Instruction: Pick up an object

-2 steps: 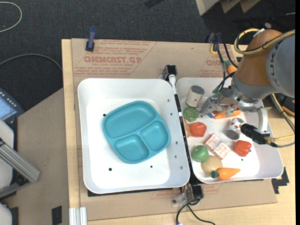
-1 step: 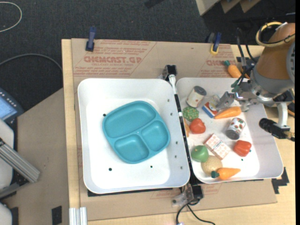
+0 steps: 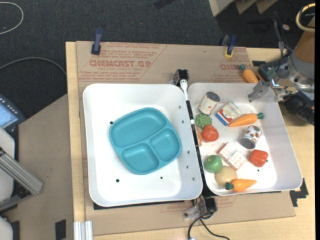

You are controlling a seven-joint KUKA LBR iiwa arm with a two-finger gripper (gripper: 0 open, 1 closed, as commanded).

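Note:
The right bin (image 3: 285,134) holds several toy foods: a tin can (image 3: 209,103), a small box (image 3: 229,112), a carrot (image 3: 244,119), broccoli (image 3: 202,120), a red tomato (image 3: 210,133), a second can (image 3: 250,136), another box (image 3: 232,155), a red pepper (image 3: 258,157), a green apple (image 3: 213,163), a potato (image 3: 226,175) and a second carrot (image 3: 241,184). My gripper (image 3: 259,90) hangs over the bin's far right corner, above and to the right of the first carrot, with nothing seen in it.
The left bin (image 3: 100,109) carries a teal divided plate (image 3: 145,140). An orange toy (image 3: 248,75) lies on the cardboard behind the right bin. Blue clamps (image 3: 96,40) hold the cardboard's far edge. The arm (image 3: 300,64) enters from the right.

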